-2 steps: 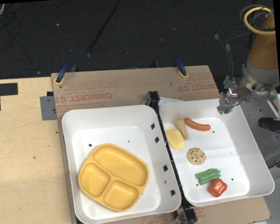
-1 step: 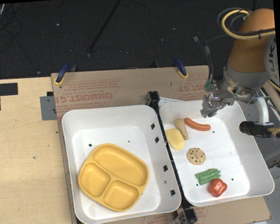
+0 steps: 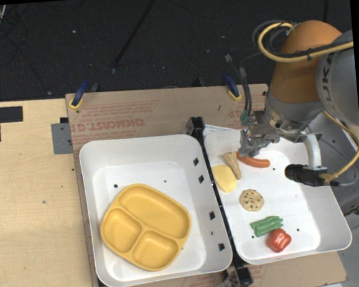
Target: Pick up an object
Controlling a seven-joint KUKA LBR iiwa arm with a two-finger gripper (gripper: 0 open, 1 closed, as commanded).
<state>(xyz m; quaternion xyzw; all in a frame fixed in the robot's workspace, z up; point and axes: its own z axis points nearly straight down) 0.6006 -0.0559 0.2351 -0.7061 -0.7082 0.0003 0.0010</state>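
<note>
Camera view, your claw (image 3: pixel 252 147) hangs low in the right bin (image 3: pixel 312 237), fingers hidden so you cannot tell their state, the orange-red sausage (image 3: pixel 254 161) lying directly beneath its tip.

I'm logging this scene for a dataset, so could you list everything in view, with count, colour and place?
bins: two, white, side by side on the bench
divided plate: one, yellow, left bin
sausage: one, orange-red, right bin, at the gripper's tip
wedge: one, tan, beside the sausage
oval piece: one, pale yellow, right bin, near the divider
cookie: one, tan, mid right bin
pepper: one, red with green top, near edge of right bin
clamps: two, blue and yellow, far board edge
gripper: one, grey, over the sausage
</note>
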